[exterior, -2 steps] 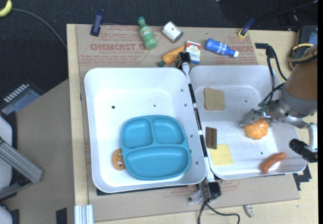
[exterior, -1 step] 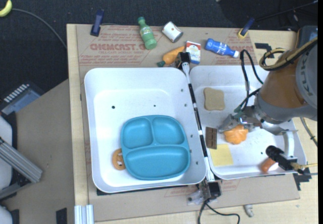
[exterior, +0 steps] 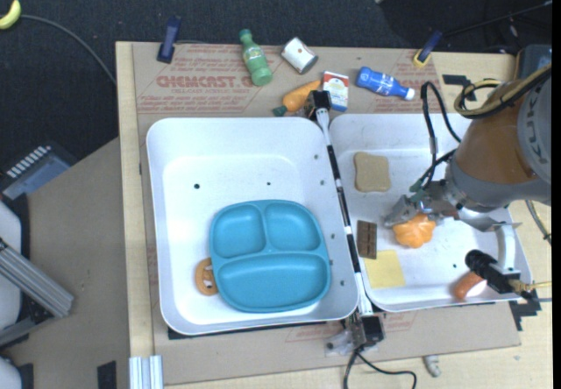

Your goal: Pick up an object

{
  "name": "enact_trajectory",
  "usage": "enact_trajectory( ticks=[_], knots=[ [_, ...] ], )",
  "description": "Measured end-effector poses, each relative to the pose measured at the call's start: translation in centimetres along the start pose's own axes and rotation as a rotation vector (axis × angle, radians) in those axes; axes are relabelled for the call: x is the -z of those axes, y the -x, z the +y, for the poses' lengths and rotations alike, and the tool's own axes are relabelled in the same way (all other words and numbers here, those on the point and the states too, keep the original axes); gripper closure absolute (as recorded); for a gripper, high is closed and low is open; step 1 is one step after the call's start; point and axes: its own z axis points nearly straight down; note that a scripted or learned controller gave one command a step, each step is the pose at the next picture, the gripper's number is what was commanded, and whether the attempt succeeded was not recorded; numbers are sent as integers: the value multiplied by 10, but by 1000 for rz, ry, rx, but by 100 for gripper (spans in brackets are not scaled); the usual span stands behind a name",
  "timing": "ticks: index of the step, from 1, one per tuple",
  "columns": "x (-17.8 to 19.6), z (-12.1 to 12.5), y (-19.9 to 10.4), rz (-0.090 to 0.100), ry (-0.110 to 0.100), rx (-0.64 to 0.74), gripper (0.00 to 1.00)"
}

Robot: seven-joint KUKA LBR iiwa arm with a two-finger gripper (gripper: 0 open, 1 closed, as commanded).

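Orange, lumpy and toy-like, the object lies in the right bin, right under the pincer, whose metal tips sit at its upper edge. Whether those tips are spread or closed, and whether they actually clamp the orange object, I cannot tell: the wrist and the orange-banded arm cover most of the mechanism, and the small part that shows is blurred.

Much of the right bin's far-right side is hidden beneath the arm. A brown bar lies beside the divider, a pale yellow square just below it, and a tan slice like bread sits nearer the top of the bin, well apart from the orange object. At the lower right corner a reddish-orange item lies partly under a black piece of hardware, so its shape is hard to read.

The left bin carries a blue divided tray; a small brown pretzel-like thing peeks out from under the tray's left edge, mostly covered.

On the bench beyond the bins lie a green bottle, a blue bottle, a small white can, a little carton and an orange item half hidden behind the bin rim.
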Motion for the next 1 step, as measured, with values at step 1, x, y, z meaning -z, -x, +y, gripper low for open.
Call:
enact_trajectory(
  ticks=[1],
  knots=[
    [90, 22, -59, 0, 1, 2, 100]
  ],
)
